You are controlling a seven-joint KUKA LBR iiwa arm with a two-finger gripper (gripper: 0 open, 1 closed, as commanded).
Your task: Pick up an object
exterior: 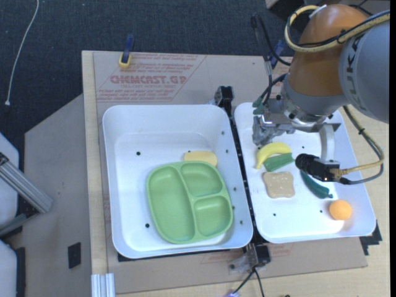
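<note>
- Bright, even light from overhead; whole bench easy to read.
- Both white bins (117,135) close to blown out; right bin floor (309,218) nearly pure white, little surface detail.
- Soft glare on the orange band (322,42) of the arm, a pale highlight near its top.
- Shadows weak and short: faint grey under the green tray (189,203), small dark patch under the arm's wrist on the right bin.
- Dark carpet (93,11) at top stays murky, slightly grainy.
- Overall a bit soft; red print on the cardboard (148,79) smeared, only partly readable.
- Arm body at top right looks blurrier than the bench.
- Bench edges lean, view slanted.
</note>
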